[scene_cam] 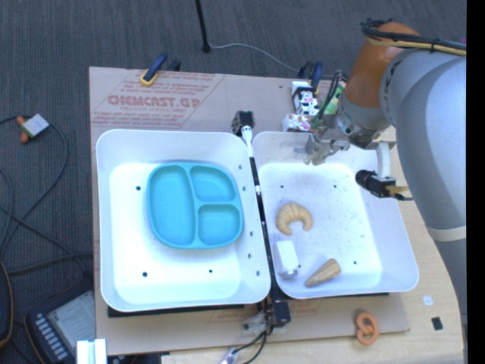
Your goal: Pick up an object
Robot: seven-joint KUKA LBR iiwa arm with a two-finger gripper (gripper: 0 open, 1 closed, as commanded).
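Note:
In the right bin (pixel 394 256) lie a tan croissant (pixel 293 217), a small white block (pixel 287 255) and a tan cone (pixel 323 272). A blue sectioned plate (pixel 195 205) fills much of the left bin (pixel 121 271). My gripper (pixel 319 155) hangs over the far edge of the right bin, well behind the croissant, pointing down. Nothing shows between its fingers.
The bins sit on a brown cardboard sheet (pixel 151 101). A black and white clamp (pixel 244 123) stands at the far end of the bins' shared wall. An orange ring (pixel 367 327) lies on the cardboard in front of the right bin. A blue clip (pixel 154 67) marks the far edge.

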